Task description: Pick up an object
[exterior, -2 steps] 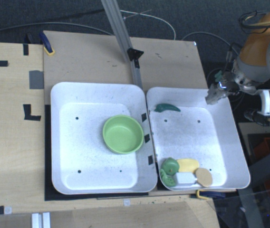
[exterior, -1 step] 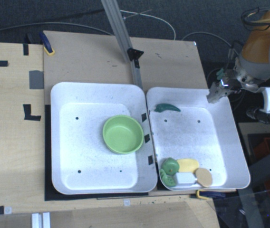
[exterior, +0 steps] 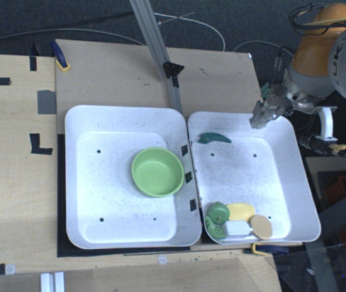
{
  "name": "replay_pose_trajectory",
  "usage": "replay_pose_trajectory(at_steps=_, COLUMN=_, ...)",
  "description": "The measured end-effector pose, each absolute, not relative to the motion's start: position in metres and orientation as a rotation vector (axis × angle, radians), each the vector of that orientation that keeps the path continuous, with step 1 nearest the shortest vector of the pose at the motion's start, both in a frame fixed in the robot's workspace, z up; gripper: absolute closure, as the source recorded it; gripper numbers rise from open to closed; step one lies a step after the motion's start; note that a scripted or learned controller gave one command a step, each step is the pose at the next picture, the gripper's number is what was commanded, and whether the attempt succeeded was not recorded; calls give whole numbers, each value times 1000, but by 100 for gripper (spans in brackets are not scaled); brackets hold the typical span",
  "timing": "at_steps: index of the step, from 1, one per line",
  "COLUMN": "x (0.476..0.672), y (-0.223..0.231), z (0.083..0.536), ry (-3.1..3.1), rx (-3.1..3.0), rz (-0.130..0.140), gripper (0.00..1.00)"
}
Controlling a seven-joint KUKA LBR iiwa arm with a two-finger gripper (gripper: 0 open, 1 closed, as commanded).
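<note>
Wooden bench (exterior: pixel 14 163); round pale-green bowl (exterior: pixel 157 171) in left bin (exterior: pixel 81 123); gripper (exterior: pixel 262 118) state unclear.

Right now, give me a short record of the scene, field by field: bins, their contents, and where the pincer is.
left bin: green bowl, near its middle
right bin: teal piece by far rim; green, yellow, white and tan items clustered in near corner
pincer: over right bin's far right corner, nothing visibly held

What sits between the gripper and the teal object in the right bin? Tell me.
Nothing: the camera view shows bare white bin wall between the gripper and the teal object.
</note>
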State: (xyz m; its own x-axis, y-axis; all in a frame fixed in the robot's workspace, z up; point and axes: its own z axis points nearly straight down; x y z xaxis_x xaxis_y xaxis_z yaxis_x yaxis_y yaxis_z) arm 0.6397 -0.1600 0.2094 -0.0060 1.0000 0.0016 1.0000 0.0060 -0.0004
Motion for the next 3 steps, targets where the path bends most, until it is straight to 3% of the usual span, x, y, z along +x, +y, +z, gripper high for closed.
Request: replay_pose_trajectory(at_steps=3, x=635, y=2, z=212, ry=-2227, rx=-2212, rz=2, gripper=100)
